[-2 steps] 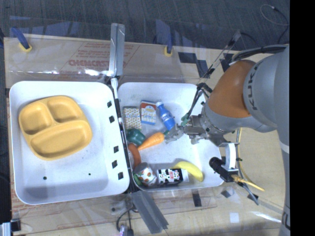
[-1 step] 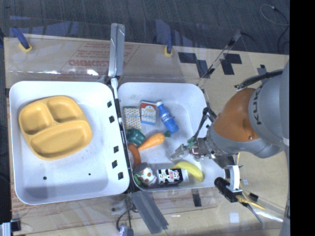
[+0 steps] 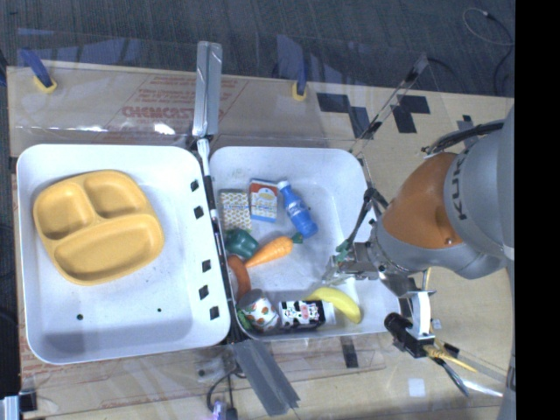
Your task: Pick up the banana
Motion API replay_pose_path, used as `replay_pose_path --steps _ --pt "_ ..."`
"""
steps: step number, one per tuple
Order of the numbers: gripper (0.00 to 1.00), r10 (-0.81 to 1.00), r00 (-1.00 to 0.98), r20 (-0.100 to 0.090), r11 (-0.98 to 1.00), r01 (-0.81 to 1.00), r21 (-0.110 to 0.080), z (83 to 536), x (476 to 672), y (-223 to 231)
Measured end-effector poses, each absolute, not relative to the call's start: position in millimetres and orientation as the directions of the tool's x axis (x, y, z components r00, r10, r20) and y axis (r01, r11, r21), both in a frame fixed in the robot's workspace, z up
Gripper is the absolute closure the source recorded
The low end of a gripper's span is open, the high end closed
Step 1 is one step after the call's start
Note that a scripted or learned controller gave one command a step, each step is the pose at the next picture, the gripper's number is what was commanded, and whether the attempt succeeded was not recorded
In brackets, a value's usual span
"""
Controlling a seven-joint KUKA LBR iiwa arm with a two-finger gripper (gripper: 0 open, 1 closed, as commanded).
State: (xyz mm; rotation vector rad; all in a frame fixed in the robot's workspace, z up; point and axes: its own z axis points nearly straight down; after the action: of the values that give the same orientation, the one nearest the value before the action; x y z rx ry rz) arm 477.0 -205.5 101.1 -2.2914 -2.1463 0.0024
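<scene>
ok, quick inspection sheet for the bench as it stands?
Surface: two white bins, left bin and right bin, side by side.
Job's things: banana at the right bin's near edge, beside a black-and-white carton.
Clutter: carrot, blue bottle, small boxes; yellow divided tray in the left bin.
Grippers: gripper just above the banana; nothing seen held.
Cables: thin cable on the floor, top right.
Surroundings: dark floor.

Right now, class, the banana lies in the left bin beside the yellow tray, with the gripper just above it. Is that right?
Not quite. The camera view shows the banana in the right bin, near its front edge. The yellow tray sits alone in the left bin. The gripper is just above the banana.
</scene>
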Motion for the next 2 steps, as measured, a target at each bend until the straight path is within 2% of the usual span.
replay_pose_path --steps 1,2 --pt "1.0 0.998 0.058 -0.001 -0.058 0.998 -0.003 110.7 477.6 -205.2" --pt "0.0 0.998 0.058 -0.001 -0.058 0.998 -0.002 110.8 477.7 -205.1"
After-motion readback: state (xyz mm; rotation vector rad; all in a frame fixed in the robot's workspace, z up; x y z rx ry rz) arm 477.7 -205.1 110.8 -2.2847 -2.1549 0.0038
